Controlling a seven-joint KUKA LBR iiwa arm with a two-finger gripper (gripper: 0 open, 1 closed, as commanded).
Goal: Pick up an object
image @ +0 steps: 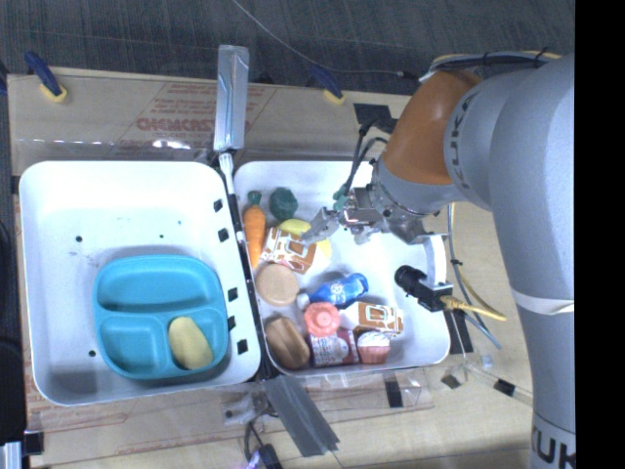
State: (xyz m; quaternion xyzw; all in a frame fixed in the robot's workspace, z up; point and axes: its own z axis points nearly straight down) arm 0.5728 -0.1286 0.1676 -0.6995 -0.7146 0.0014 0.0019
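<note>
Several small items crowd the right bin (420, 355). We see the gripper (327, 225) hovering above a yellow piece (296, 228) beside the carrot (254, 234); its finger state we cannot tell. We judge the carrot light, rigid, slippery: grasp mid-length.

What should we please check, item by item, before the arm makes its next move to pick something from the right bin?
1. Gripper is over the right bin: ok.
2. A target lies beneath it: ok, the yellow item and the snack packet sit just below.
3. Target stands apart from neighbours: not ok, the carrot and packet crowd it.
4. Gripper already holds something: cannot tell.
5. Left bin has a drop spot: ok, the blue tray holds one yellow potato-like object.
</note>
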